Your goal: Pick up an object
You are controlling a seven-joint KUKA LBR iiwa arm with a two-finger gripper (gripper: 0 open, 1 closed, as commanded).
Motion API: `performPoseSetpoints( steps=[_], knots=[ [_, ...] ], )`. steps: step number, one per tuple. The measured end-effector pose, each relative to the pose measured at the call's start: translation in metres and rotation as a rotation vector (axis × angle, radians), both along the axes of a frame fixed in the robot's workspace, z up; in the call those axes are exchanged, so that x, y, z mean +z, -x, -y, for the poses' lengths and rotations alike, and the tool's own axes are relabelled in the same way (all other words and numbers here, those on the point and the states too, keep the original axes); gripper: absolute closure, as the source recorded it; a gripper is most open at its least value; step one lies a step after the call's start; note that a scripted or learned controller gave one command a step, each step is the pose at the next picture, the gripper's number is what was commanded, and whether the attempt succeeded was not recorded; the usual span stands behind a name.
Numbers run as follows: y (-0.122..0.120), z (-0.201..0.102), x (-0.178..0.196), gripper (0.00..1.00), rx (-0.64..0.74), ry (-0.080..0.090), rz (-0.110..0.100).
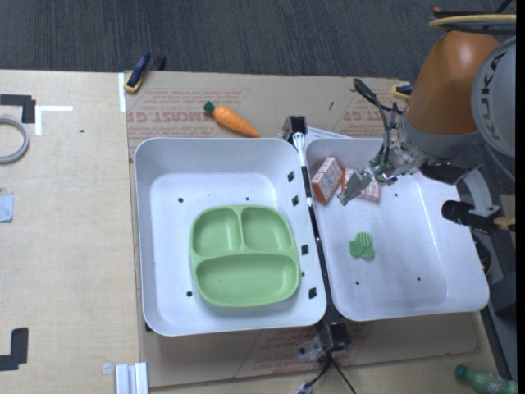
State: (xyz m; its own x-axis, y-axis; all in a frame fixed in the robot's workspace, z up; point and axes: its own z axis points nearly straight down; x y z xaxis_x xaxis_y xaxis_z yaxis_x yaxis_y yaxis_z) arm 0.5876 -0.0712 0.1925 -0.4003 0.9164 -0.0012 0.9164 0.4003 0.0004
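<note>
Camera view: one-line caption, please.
Grey two-finger gripper hovers beside small red-and-white carton in right white bin.

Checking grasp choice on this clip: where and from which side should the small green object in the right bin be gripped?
From straight above, across its narrower width. The green object lies low on the right bin's floor, apart from the walls and the red box, so nothing crowds it.

A single camera is fixed above the bench (74, 245), looking down at a slant on both white bins: the left bin (156, 245) and the right bin (443, 277) lie side by side across the middle of the frame. It stands far enough off to take in dark floor beyond the bench's far edge (the arm (459, 80) enters from the right).
</note>
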Motion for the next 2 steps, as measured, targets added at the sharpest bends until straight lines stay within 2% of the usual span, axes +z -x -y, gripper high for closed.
performPoseSetpoints(
  steps=[1,2],
  knots=[
    [-0.072,-0.038,0.0,0.0,0.099,0.0,0.001],
    [-0.002,-0.03,0.0,0.0,0.268,0.0,-0.001]
  ],
)
